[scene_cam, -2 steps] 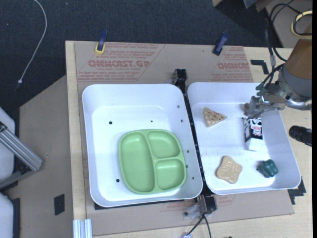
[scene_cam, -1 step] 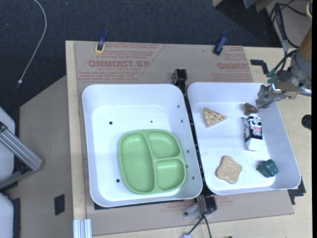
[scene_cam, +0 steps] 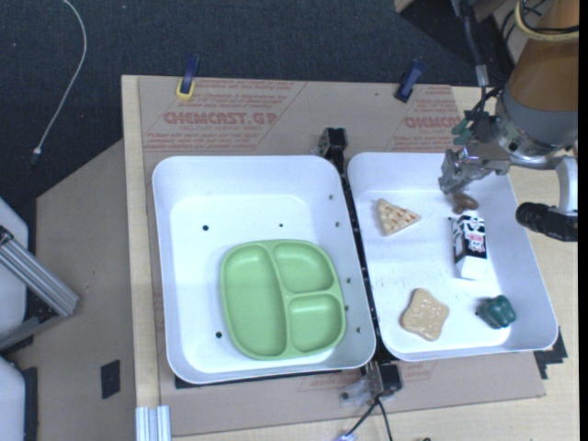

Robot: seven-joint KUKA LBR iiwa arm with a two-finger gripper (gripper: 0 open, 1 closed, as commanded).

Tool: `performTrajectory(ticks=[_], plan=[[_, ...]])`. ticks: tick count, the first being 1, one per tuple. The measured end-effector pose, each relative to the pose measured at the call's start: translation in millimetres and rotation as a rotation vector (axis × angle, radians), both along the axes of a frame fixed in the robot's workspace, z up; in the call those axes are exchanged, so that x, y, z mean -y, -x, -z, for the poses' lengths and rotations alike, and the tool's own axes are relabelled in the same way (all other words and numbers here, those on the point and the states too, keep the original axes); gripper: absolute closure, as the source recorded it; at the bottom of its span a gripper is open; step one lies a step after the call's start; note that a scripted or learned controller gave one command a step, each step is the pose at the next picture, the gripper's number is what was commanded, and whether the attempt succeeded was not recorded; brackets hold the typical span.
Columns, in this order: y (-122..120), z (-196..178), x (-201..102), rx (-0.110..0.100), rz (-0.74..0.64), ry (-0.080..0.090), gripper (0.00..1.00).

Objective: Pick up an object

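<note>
Task status: not done, as far as the view shows; nothing is lifted and every object lies on a bin floor.
Gripper (scene_cam: 457, 184): low over the rear of the right bin (scene_cam: 533, 338), reaching in from the right; its tip sits at a small brown object (scene_cam: 466, 200).
Jaws: cannot tell whether they are apart or together; the tip is too dark and small to read.
Likely target: the small brown object, judged by nearness only; whether it is touched or gripped cannot be told.
Its look: a small, dull brown lump, partly hidden under the tip; shape unclear.
Other candidates, right bin: a tan wedge-shaped piece (scene_cam: 396, 217) near the rear left; a white carton with black cow patches (scene_cam: 469, 244) lying just in front of the brown object; a flat tan biscuit-like piece (scene_cam: 424, 314) at the front; a small teal object (scene_cam: 497, 311) at the front right.
Left bin (scene_cam: 175, 200): holds a green three-compartment tray (scene_cam: 280, 297).
Remaining: secure a grip and raise one object clear of the bin.
</note>
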State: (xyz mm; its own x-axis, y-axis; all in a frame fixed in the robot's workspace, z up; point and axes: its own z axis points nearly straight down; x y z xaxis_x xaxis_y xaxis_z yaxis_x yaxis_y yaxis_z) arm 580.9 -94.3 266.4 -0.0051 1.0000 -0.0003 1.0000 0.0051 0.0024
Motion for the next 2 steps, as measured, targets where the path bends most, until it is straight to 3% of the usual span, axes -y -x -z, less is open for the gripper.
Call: performTrajectory(ticks=[2], plan=[[-20, 6, -100, -0.003, 0.000, -0.001, 1.00]])
